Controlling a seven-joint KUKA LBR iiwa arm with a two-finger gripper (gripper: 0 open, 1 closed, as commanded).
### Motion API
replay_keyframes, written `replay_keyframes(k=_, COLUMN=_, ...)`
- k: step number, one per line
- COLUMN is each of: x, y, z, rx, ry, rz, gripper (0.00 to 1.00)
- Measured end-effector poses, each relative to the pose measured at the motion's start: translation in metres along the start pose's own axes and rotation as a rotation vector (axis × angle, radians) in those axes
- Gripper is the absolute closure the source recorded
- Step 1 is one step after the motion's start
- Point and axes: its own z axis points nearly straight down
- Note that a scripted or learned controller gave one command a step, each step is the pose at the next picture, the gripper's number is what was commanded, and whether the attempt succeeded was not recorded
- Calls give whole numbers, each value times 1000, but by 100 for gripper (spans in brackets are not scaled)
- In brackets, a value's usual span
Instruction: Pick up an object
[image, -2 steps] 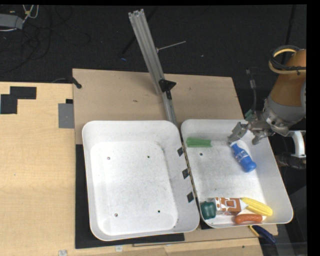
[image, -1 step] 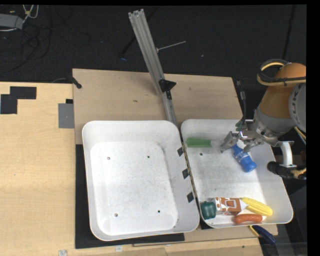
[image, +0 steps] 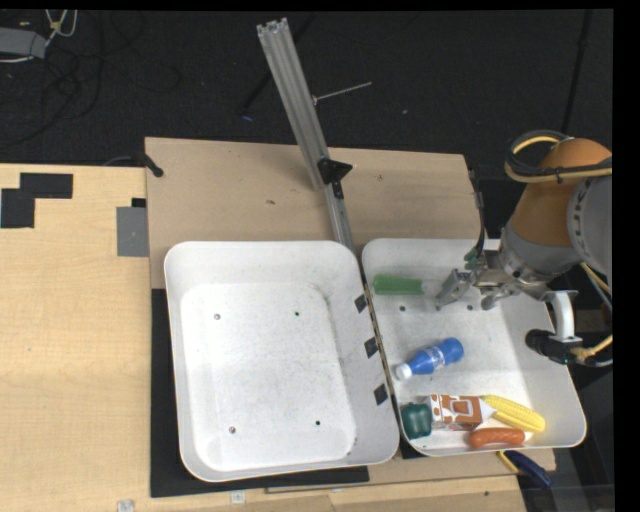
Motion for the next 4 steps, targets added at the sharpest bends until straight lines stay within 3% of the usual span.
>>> replay_keyframes(k=1, x=-1, y=-1, z=-7, rx=4, ry=1, rz=2, gripper=100)
replay_keyframes(k=2, x=-5, y=-1, z=-50, rx=0, ry=0, rz=2, gripper=100)
replay_keyframes(k=4, x=-13, y=-7, z=-174, rx=-4, ry=-1, rz=-2, gripper=100)
